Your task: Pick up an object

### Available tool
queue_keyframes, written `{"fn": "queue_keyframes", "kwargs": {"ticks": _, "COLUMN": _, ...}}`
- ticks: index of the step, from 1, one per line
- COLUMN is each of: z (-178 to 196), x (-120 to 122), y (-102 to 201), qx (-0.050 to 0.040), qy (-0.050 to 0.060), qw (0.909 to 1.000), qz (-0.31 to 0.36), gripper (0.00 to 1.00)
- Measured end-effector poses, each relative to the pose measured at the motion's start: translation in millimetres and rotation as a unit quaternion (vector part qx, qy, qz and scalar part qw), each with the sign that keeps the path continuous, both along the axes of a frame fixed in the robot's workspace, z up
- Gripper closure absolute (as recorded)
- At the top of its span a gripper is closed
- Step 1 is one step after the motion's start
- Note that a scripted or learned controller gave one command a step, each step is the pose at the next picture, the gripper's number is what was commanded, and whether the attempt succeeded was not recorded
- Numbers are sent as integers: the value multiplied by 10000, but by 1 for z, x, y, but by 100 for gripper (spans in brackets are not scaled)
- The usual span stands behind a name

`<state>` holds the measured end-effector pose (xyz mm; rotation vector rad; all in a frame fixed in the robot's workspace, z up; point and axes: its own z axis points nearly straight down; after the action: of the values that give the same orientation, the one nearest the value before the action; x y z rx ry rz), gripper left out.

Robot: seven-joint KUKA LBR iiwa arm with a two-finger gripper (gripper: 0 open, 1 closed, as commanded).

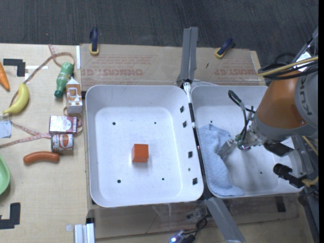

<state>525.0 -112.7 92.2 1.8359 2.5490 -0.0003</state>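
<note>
Claw [226, 149] is hovering over the pale blue towel [218, 162] in the right bin [263, 92]; its grip is unclear. Orange block [140, 153] is sitting well left, squarely, open floor all round.

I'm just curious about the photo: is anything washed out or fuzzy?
In the camera view, the light is even and soft; the white bins look bright, nearly washed out; the orange block is crisp with a faint shadow; the end effector over the pale blue cloth looks slightly soft.
</note>
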Motion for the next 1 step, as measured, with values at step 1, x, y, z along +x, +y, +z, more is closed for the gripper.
{"fn": "queue_keyframes", "kwargs": {"ticks": 1, "z": 0, "x": 48, "y": 10, "qx": -4, "qy": -8, "qw": 9931, "qz": -1173, "gripper": 0}}
